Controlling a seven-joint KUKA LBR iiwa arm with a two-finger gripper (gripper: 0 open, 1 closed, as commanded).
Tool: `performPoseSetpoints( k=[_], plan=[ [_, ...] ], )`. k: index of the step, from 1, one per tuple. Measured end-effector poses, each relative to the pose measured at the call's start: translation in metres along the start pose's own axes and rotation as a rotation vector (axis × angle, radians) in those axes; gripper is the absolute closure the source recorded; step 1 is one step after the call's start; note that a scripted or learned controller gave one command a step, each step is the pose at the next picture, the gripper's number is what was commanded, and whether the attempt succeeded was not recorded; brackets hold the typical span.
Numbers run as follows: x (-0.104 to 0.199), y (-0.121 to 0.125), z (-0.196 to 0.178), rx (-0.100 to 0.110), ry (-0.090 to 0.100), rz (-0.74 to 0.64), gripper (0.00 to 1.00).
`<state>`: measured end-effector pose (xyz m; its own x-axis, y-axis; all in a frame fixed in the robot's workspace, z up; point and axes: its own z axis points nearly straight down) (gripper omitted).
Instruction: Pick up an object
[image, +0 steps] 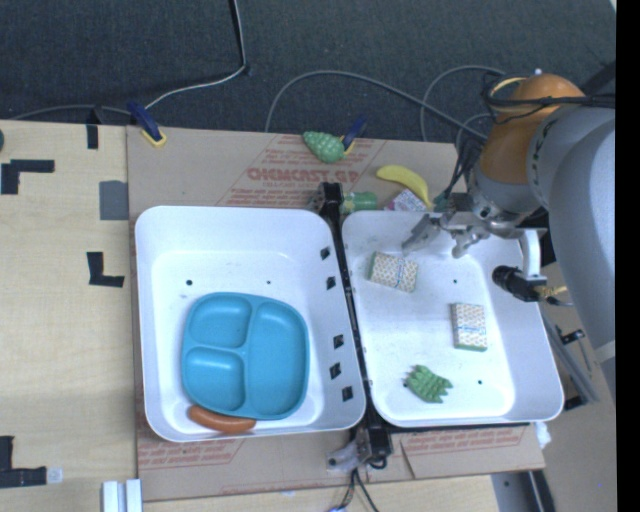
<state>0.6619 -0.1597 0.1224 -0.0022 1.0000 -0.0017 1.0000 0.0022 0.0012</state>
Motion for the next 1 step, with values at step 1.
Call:
performPoseSetpoints(
  k=[1],
  plan=[
    [0.0550,0.0054,0.0369,-0.001,0.002,-0.001,0.00]
  ],
)
